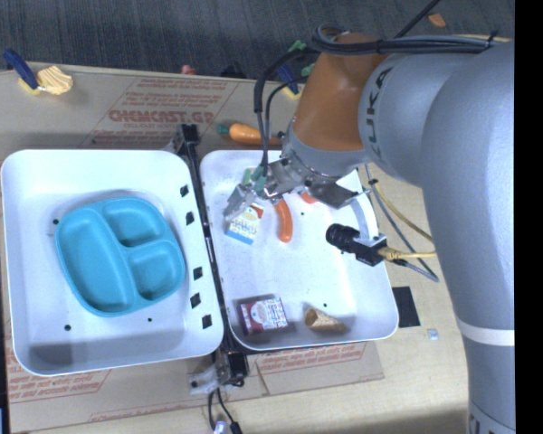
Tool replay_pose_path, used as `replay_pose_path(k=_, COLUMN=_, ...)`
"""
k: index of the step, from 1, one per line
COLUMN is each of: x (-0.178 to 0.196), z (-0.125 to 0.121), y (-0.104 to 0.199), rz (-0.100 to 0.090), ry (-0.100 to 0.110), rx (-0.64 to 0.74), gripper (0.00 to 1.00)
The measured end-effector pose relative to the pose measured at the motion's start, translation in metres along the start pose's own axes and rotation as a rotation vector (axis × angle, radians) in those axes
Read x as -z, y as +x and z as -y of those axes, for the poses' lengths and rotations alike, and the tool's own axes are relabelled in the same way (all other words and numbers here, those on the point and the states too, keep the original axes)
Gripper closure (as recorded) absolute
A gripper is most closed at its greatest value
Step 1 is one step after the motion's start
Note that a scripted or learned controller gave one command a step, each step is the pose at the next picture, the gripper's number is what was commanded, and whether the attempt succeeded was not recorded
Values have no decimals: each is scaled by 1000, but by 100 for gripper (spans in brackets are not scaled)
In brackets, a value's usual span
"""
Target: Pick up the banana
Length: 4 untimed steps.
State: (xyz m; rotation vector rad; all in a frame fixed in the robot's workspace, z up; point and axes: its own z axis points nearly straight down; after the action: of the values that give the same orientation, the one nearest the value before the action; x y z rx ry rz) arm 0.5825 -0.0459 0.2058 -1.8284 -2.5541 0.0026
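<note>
The claw (253, 188) hangs low over the upper left corner of the right bin (380, 307), just above a small blue-and-white carton (242, 230); its opening cannot be told. The one pale yellow piece (56, 81), which may or may not be the banana, lies on the worktop (154, 107) at upper left, well apart from the claw. Counted: two bins, one blue tray (118, 253) in the left bin (18, 242), one red-orange piece (285, 222), one brown packet (262, 316), one tan wedge (324, 319), one carrot (244, 134).

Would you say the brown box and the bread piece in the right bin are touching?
Apart: camera view shows bare white bin floor between the brown box and the bread piece.
</note>
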Motion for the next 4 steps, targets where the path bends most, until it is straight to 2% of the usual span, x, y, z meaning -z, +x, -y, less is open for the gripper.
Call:
replay_pose_path(k=1, x=-15, z=63, y=76, rz=-3, ry=4, rx=-81, gripper=0)
replay_pose_path(k=2, x=39, z=117, y=-17, rz=1, ry=-1, rx=175, gripper=0)
replay_pose_path(k=3, x=-107, z=117, y=-19, rz=0, ry=-4, rx=162, gripper=0)
replay_pose_path(k=4, x=100, z=38, y=-38, rz=1, ry=-3, rx=171, gripper=0)
